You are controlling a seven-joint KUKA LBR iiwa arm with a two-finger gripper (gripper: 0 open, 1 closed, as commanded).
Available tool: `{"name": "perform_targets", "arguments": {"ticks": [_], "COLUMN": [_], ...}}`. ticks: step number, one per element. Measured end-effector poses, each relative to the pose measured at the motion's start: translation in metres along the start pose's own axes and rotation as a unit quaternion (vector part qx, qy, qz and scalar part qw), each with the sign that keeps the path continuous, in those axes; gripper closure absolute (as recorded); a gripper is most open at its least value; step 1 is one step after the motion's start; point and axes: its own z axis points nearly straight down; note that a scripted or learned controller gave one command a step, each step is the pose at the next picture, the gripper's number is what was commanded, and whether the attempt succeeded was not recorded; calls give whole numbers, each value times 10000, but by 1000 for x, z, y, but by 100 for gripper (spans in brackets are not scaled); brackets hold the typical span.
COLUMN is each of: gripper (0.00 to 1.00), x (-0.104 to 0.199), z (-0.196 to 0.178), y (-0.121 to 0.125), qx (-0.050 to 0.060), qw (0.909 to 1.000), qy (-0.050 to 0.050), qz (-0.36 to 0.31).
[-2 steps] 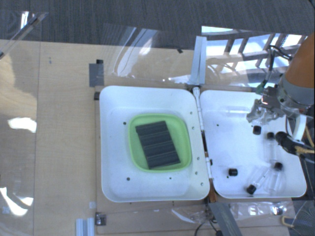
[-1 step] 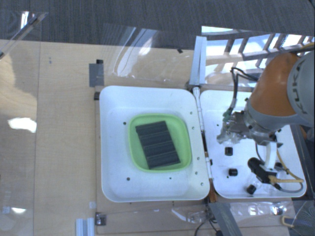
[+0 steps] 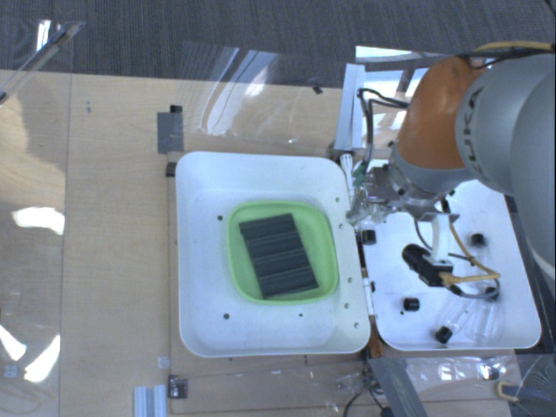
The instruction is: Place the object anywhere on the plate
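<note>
Dark grey ribbed block [image 3: 277,256], rectangular, lying flat and slightly askew on green plate [image 3: 327,246] in left bin [image 3: 204,233]. Over right bin [image 3: 512,276] by its left edge, claw [image 3: 369,208], opening impossible to tell.

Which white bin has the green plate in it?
The bin on the view's left: the green plate sits there under a dark ridged block. The other bin has small black bits.

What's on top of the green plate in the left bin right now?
A dark grey ribbed block lies flat on the green plate, well inside its rim. The plate's middle beneath the block is covered, so anything under it cannot be seen.
</note>
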Motion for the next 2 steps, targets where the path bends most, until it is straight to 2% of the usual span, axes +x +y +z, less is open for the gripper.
{"name": "perform_targets", "arguments": {"ticks": [1,2], "gripper": [100,0], "x": [88,88], "z": [-3,-3], "y": [7,7], "qx": [-1,-2], "qw": [10000,10000], "qy": [5,5], "qz": [-79,-77]}}
